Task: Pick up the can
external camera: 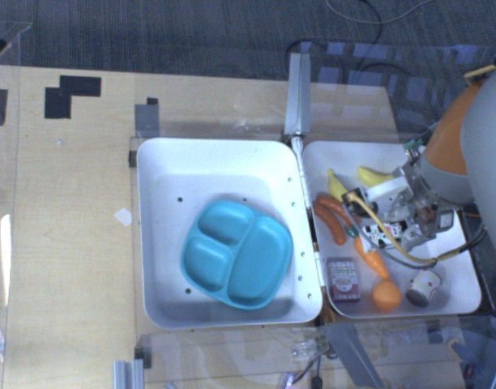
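Observation:
A small dark red can [344, 279] with a pale label lies at the front left of the right bin [467, 302], against the wall. My gripper [376, 221] hangs over the middle of that bin, above and to the right of the can and apart from it. Cables and the wrist body cover its tips. Nothing shows between them. The grey arm with its orange band [451, 148] comes in from the right.
Around the gripper lie a yellow banana [339, 185], a red sausage [331, 217], an orange carrot [373, 259], an orange fruit [386, 296] and a grey cylinder [422, 288] on its side. The left bin [163, 177] holds a blue divided plate [236, 254].

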Tool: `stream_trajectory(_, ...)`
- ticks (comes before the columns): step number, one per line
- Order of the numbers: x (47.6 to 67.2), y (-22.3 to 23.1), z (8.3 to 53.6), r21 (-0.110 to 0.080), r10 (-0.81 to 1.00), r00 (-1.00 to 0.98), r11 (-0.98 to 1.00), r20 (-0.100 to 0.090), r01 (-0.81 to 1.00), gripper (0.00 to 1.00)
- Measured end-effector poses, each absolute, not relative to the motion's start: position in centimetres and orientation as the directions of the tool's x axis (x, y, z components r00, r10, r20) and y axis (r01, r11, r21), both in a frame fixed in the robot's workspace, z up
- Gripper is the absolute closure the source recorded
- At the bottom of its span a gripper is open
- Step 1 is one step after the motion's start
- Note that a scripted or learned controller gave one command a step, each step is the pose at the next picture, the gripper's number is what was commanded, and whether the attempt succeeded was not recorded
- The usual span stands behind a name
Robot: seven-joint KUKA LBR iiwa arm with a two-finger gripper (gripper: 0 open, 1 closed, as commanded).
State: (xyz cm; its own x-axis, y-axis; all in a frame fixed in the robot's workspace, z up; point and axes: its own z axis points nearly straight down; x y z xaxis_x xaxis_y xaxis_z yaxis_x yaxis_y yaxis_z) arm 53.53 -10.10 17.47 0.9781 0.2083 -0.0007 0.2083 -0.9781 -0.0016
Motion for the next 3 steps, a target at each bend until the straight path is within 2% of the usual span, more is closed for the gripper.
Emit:
stream_trajectory(1, 56.6, -18.6, 16.7, 0.0, 0.21, 0.978, -0.978, 0.0, 0.21, 1.0)
stream_trajectory(2, 61.9, -15.9, 21.7, 0.001, 0.207, 0.978, -0.978, 0.002, 0.207, 1.0)
stream_trajectory(3, 63.3, -12.9, 14.6, -0.002, 0.246, 0.969, -0.969, -0.001, 0.246, 1.0)
